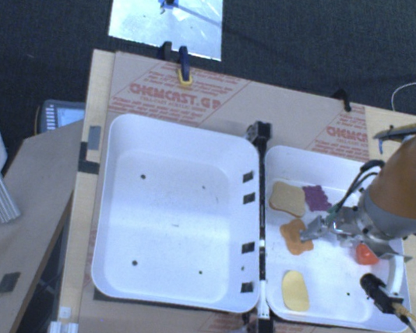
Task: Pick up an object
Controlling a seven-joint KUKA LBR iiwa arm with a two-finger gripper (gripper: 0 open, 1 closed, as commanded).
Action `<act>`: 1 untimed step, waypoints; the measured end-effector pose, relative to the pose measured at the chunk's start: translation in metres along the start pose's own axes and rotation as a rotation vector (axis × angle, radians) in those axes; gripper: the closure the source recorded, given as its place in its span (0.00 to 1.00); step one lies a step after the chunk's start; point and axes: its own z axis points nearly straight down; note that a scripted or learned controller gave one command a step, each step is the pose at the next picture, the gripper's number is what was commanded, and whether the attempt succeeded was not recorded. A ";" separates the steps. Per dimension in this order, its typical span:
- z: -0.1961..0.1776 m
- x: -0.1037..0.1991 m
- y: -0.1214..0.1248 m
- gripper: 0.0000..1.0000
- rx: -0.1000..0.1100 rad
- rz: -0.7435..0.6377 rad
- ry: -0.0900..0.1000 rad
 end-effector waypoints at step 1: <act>-0.015 0.008 0.004 1.00 -0.008 -0.012 0.002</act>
